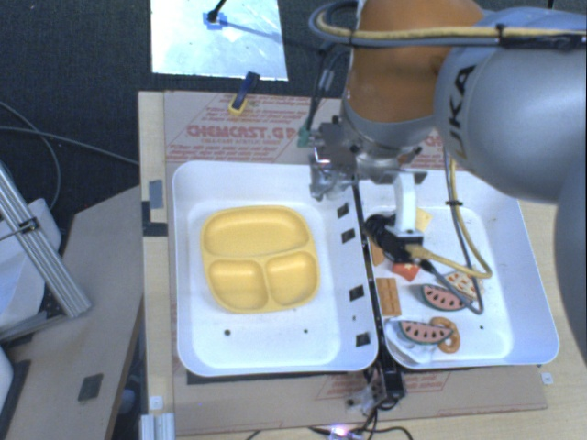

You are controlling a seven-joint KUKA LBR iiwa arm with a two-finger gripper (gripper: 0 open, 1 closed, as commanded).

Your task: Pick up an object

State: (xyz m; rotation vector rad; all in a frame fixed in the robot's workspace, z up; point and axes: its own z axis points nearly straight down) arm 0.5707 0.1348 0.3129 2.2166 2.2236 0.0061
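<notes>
- While it is reaching in from the right of the yellow divided plate (260,257), the grey arm (514,99) is looming over the far ends of both bins, with its orange band (404,53) sitting up and to the right of the plate.
- The left bin (197,337) is holding the plate, which is lying flat near the bin's middle.
- The right bin (523,291) is sitting just beside the left one, on the plate's right.
- The gripper (321,177) is hanging just off the plate's far right corner, by the divide between the bins. The wrist is hiding it, so I cannot tell whether it is released or clenched.
- The things to pick are lying in the right bin, well to the plate's right.
- The upper watermelon slice (448,293) is resting about level with the plate's near edge.
- The lower watermelon slice (426,331) is lying nearer the camera than the plate, close to the upper one.
- The tan wafer (389,296) is lying just across the divide from the plate's near right corner.
- The small orange block (404,269) is sitting just beyond the wafer, level with the plate's middle.
</notes>
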